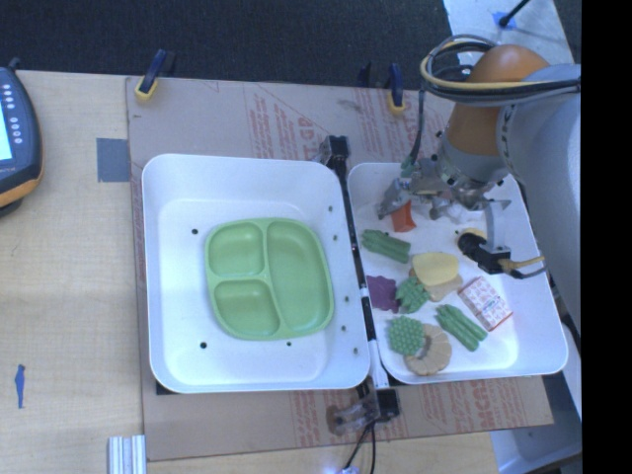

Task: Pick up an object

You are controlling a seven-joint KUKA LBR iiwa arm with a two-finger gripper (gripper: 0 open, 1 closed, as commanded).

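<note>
My gripper (413, 200) hangs low over the far end of the right bin (538, 358). A small red-orange piece (403, 219) lies right under it, at its near side; whether the piece is gripped is not visible. In front of it in the same bin lie a dark green pickle (385, 246), a yellow wedge (435, 269), a purple piece (380, 290), a leafy green piece (411, 293), a green round knobbly piece (404, 334), a tan disc (431, 355), a green pod (460, 326) and a red-and-white packet (485, 303).
The left bin (168, 265) holds a light green divided plate (269, 277). A black-and-orange handset (15, 136) lies at the bench's left edge. Clamps (150, 75) sit along the far edge of the board.
</note>
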